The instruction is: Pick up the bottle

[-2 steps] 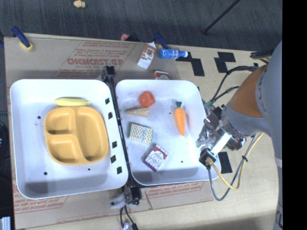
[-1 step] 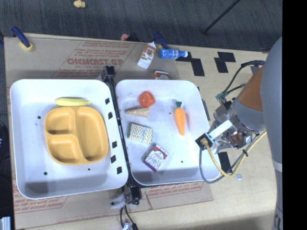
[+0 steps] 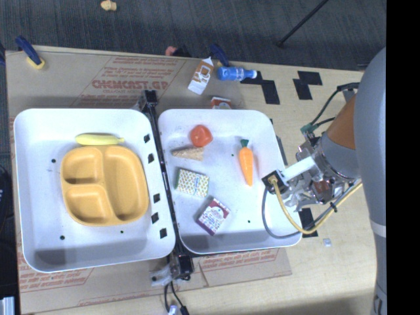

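The blue bottle (image 3: 233, 74) lies on its side on the bench (image 3: 341, 261), outside and behind the right bin (image 3: 262, 231), next to a small white carton (image 3: 201, 76) at its left. The gripper (image 3: 293, 184) sits over the right rim of the right bin, well apart from the bottle, with yellow cabling looped beneath it; whether it is wide or narrow cannot be told from this angle, and nothing is seen held in it. Inside the right bin lie a red tomato (image 3: 201, 135), a wedge of bread (image 3: 188, 153), a carrot (image 3: 246, 165), a patterned green-and-white packet (image 3: 192, 182) and a purple packet (image 3: 212, 215), all apart from one another. The left bin (image 3: 39, 241) holds a yellow divided tray (image 3: 104, 184), with a banana (image 3: 99, 139) just beside its far edge.
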Tool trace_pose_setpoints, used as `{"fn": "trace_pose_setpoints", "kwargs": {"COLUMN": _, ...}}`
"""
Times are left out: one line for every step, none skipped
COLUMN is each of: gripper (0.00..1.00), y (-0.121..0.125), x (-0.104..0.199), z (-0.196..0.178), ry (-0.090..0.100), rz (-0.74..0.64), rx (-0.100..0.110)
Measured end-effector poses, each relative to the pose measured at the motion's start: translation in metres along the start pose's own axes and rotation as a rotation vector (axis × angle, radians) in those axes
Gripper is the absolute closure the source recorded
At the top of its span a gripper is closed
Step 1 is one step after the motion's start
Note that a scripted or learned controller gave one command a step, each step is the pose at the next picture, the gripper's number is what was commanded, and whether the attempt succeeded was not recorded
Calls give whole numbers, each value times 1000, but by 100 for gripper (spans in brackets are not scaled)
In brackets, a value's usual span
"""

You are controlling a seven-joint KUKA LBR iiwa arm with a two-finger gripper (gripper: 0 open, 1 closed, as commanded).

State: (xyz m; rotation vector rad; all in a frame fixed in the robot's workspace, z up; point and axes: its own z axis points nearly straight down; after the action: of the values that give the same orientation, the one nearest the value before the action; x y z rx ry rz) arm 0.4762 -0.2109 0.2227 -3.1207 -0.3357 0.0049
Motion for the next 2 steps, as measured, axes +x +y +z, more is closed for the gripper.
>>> {"fn": "trace_pose_setpoints", "kwargs": {"gripper": 100, "y": 0, "x": 0, "z": -28, "ry": 1, "rz": -322, "rx": -1}}
{"fn": "trace_pose_setpoints", "kwargs": {"gripper": 100, "y": 0, "x": 0, "z": -25, "ry": 0, "rz": 6, "rx": 0}}
